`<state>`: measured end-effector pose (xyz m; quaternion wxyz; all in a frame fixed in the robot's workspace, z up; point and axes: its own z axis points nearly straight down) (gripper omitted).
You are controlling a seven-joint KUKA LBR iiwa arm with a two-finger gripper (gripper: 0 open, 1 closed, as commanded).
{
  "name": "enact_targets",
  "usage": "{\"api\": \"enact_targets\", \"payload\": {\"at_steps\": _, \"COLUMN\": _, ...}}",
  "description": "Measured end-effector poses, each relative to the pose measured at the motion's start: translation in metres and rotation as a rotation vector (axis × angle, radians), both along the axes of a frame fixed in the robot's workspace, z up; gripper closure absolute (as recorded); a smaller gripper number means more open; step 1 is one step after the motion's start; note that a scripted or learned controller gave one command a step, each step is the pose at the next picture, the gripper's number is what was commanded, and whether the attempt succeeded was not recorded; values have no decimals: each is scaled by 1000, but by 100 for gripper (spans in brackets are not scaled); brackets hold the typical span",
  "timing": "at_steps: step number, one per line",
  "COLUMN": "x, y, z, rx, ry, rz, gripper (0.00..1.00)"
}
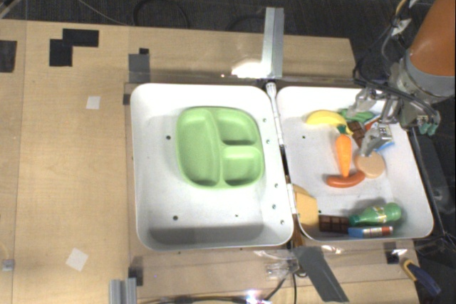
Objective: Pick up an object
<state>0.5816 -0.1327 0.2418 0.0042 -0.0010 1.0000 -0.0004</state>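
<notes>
The pincer (377, 126) hangs over the upper right part of the right bin (420, 174), its metal fingers pointing down into a small cluster of toy food; whether those fingers are parted or closed cannot be made out, and nothing is plainly seen between them. Just to its left stands the orange carrot (343, 152), lying lengthwise down the bin, and above that, at the upper left of the pincer, the yellow banana (324, 118). A green leafy piece (358, 115) and a small dark brown piece (355, 130) sit right against the pincer's left side. Directly below the fingertips lies a round tan disc (371, 166), touching a red sausage (344, 181) that curves along the carrot's lower end. Something blue (385, 143) shows beside the fingertips, too small to identify. Near the bin's lower edge, well apart from the pincer, lie a green bottle (376, 213), a red and blue marker-like stick (370, 230) and a dark brown bar (333, 224), with a tan block (306, 206) at the lower left corner. No writing or label can be read on any of them. The left bin (153, 217) holds one green divided tray (218, 146) with three compartments. There are two white bins side by side on the wooden table (64, 174), one of each toy item, and several black square marks on the table's upper left.
</notes>
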Motion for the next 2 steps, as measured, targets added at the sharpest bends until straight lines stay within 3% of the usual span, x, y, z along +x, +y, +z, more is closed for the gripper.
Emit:
{"api": "enact_targets", "payload": {"at_steps": 1, "x": 24, "y": -15, "z": -148, "rx": -2, "ry": -4, "rz": 166, "gripper": 0}}
{"api": "enact_targets", "payload": {"at_steps": 2, "x": 7, "y": 24, "z": -152, "rx": -2, "ry": -6, "rz": 166, "gripper": 0}}
